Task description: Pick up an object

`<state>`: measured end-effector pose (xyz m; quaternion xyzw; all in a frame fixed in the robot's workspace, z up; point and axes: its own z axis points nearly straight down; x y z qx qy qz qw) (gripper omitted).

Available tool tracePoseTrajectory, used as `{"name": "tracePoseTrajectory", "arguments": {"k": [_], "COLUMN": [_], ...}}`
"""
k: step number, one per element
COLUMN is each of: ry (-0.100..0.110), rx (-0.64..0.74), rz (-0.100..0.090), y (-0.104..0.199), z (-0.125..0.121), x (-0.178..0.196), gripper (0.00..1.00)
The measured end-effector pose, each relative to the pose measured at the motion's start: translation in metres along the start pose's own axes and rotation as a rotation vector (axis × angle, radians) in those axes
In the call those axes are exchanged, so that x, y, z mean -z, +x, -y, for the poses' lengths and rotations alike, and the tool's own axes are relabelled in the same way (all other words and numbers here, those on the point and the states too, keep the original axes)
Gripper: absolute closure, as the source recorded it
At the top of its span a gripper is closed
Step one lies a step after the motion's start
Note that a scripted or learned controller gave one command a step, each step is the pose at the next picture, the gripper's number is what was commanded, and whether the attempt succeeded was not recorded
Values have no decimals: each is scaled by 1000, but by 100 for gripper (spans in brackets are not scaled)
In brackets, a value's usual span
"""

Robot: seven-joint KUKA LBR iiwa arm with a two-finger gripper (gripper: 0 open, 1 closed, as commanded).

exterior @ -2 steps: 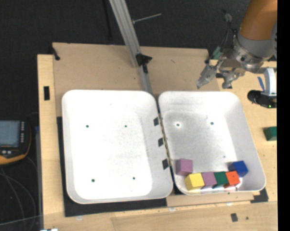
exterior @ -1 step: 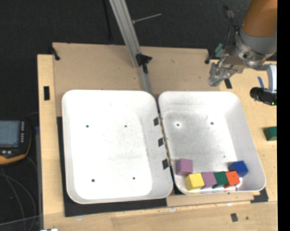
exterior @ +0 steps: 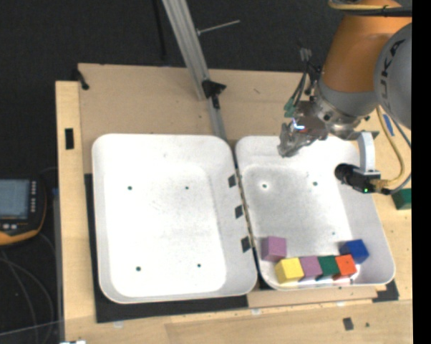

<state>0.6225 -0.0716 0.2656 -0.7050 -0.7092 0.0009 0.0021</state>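
Counting left to right: two white bins and six blocks. A handheld device (exterior: 11, 205) lies on dark floor at far left, beside the tan bench (exterior: 151, 102). A grey metal post (exterior: 190, 45) slants across the bench's far edge. The left bin (exterior: 108, 213) stands next to the right bin (exterior: 376, 224), rims touching. Along the right bin's near wall: a purple block (exterior: 274, 247), a yellow block (exterior: 289, 269), a second purple block (exterior: 311, 266), a green block (exterior: 328, 265), an orange block (exterior: 345, 264) and a blue block (exterior: 356, 249). The gripper (exterior: 293, 143) hangs over that bin's far edge, well apart from the blocks; its state cannot be determined.
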Motion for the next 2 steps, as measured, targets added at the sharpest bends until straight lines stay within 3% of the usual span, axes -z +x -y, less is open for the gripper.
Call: {"name": "tracePoseTrajectory", "arguments": {"k": [1,2], "ry": [1,-2], "rx": [3,1], "rz": [0,0], "y": [88,138], "z": [-21,4], "x": [-72,-69], "gripper": [100,100]}}
